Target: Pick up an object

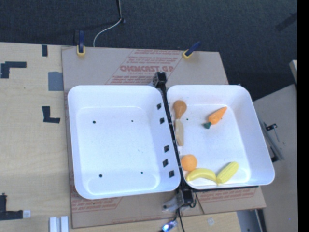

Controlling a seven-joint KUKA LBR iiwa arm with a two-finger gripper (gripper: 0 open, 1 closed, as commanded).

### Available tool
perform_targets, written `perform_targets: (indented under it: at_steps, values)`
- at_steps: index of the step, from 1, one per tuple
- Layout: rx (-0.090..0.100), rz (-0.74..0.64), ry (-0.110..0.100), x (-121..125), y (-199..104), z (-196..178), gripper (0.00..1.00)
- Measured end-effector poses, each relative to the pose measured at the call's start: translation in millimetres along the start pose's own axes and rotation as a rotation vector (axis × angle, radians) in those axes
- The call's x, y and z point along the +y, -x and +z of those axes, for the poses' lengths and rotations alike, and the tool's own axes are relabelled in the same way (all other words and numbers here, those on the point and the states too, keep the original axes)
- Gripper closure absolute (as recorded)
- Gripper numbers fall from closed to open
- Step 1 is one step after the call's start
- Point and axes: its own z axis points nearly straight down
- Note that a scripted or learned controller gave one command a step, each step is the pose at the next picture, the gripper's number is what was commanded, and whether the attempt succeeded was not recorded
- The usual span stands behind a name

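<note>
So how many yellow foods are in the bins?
2, both in the right bin near its front edge: a banana and, touching its right end, a corn cob.

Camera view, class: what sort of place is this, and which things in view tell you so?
Probably a robot-lab test bench for picking trials: two white bins clamped to a board, with toy food, a carrot, banana and corn, in the right-hand one.
</note>
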Motion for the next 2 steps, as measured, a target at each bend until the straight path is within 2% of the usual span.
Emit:
perform_targets:
  at_steps: [2]
  values:
    - [-0.013,-0.017,0.05,5.6,-0.5,-20.0,1.0]
